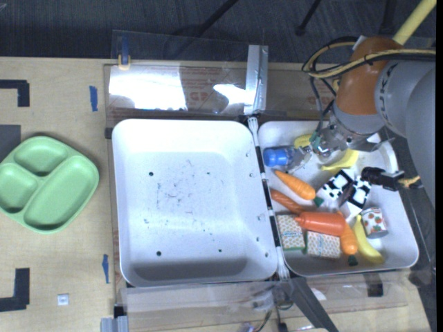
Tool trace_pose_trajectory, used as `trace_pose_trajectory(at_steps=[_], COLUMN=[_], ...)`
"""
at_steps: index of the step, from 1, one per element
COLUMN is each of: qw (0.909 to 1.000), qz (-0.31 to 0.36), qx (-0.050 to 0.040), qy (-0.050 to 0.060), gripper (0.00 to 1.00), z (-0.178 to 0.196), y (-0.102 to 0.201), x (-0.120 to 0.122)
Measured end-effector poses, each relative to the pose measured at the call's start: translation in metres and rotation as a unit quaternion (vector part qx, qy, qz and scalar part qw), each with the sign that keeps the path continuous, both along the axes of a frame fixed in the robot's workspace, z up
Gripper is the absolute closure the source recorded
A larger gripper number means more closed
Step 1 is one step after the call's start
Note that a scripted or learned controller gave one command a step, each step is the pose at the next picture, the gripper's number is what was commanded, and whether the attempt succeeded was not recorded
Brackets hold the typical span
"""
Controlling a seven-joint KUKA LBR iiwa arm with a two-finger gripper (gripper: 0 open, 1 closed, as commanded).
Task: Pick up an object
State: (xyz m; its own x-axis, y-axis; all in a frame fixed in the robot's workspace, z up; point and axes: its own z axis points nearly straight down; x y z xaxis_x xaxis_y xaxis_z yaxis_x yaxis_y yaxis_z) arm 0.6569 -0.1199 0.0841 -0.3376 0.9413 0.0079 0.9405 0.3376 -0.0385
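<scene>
My gripper [322,144] hangs low over the back of the right bin [408,251], under the orange wrist band. It sits just above a yellow piece [340,160] and right of a blue cup [277,157]. Around it in that bin lie an orange carrot [296,184], a second slimmer carrot [286,200], a black-and-white checkered object [347,188] and a red-orange sausage shape [322,220]. The arm covers the bin's back right corner.
Two small printed boxes [308,242], a banana [367,246] and a white cube with red spots [374,221] fill the right bin's front. The left bin [187,199] stands beside it. A green divided plate [47,182] rests on the bench at far left.
</scene>
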Motion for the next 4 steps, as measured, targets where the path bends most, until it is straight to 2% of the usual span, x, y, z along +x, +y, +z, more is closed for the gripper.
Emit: trace_pose_trajectory(at_steps=[1,2,3,4], qw=[0.9998,0.9937,0.9995,0.9997], qz=[0.01,-0.112,-0.022,0.015], qx=[0.0085,-0.001,0.0025,0.0038], qy=[-0.011,-0.01,-0.022,-0.019], gripper=[0.0,0.0,0.0,0.0], z=[0.004,0.0,0.002,0.1], y=[-0.085,-0.008,0.025,0.061], x=[0.008,0.006,-0.051,-0.126])
